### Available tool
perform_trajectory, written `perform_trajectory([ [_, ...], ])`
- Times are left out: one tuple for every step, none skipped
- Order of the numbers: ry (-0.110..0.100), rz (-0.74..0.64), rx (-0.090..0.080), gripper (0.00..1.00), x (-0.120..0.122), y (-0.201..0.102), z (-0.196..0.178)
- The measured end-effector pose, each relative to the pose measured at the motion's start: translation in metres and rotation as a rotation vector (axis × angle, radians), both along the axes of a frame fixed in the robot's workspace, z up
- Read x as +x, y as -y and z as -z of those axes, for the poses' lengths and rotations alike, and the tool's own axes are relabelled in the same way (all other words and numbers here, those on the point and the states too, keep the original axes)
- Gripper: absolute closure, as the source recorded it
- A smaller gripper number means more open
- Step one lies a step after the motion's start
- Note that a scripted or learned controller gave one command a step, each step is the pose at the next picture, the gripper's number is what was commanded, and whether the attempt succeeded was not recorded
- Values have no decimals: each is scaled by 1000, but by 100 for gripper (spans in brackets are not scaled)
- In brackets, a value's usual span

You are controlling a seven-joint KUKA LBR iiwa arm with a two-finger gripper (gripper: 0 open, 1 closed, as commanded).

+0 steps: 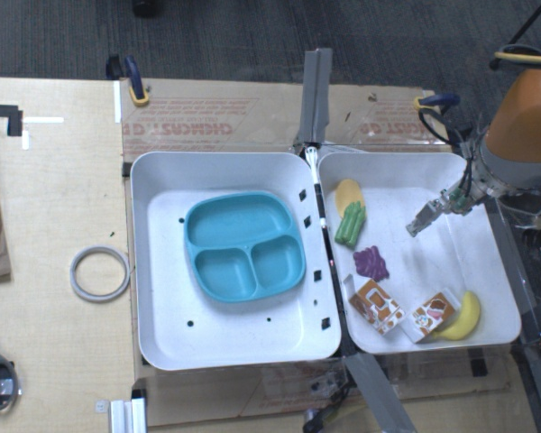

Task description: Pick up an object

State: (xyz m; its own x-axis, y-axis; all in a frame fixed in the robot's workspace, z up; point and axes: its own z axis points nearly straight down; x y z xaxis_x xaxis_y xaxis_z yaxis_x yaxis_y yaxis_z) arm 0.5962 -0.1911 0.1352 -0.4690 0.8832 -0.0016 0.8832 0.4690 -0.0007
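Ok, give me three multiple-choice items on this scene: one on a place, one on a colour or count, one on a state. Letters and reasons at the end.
1. Where does the banana lie?
A. In the left bin, on the tray
B. In the right bin's near right corner
C. On the bench beside the tape ring

2. What colour is the divided tray?
A. Light blue
B. Red
C. Black

3. How is the pincer placed?
A. Resting on the tray
C. Clamped on the banana
B. Above a bare patch of the right bin, with nothing between its fingers

Answers: 1 B, the banana sits by the small cartons in that corner. 2 A, the tray is plainly light blue. 3 B, white floor surrounds the pincer tip.
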Motion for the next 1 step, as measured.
perform_trajectory([
  [3, -334, 0, 0, 59, -40, 13],
])
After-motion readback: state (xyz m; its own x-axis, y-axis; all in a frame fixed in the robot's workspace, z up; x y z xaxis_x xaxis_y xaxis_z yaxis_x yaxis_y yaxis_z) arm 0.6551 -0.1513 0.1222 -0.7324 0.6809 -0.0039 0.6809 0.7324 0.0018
